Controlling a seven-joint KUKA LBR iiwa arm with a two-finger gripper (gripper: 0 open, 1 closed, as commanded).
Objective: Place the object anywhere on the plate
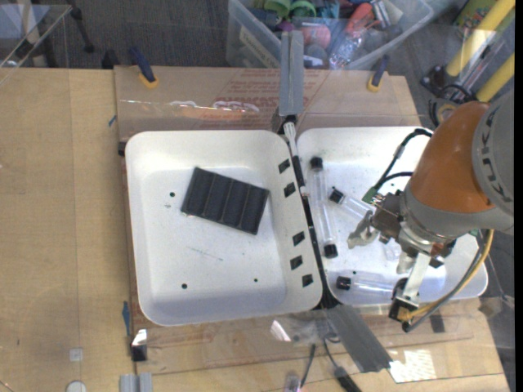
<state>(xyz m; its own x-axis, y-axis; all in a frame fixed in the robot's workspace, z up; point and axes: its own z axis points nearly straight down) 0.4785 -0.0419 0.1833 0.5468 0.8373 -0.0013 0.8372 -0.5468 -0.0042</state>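
at the near edge of the bench (57,243), below the two bins, a grey strip of tape (359,345) and some small bits lie jumbled together; what the small bits are is hard to make out.

just above them, in the right bin (351,149), the gripper (392,247) hangs low at the end of the arm (458,170), with cables looping round its wrist. the arm's bulk covers the bin's right side, so that wall and corner are hidden. pale metal parts stick out toward the left and down, but they blur against the white floor, and i cannot tell how the hand is set or whether anything sits in it. a few small black pieces (335,196) and clear, glassy-looking shapes lie on the floor to the gripper's left, too small to name.

the left bin (163,300) holds the dark plate (225,200): a flat, charcoal rectangle with ribbed lines across it, lying tilted a little, near the bin's middle and well apart from the gripper. the object meant for it cannot be picked out with any certainty.

farthest back, a clear tub (327,11) of bright toys is cut off by the top edge.
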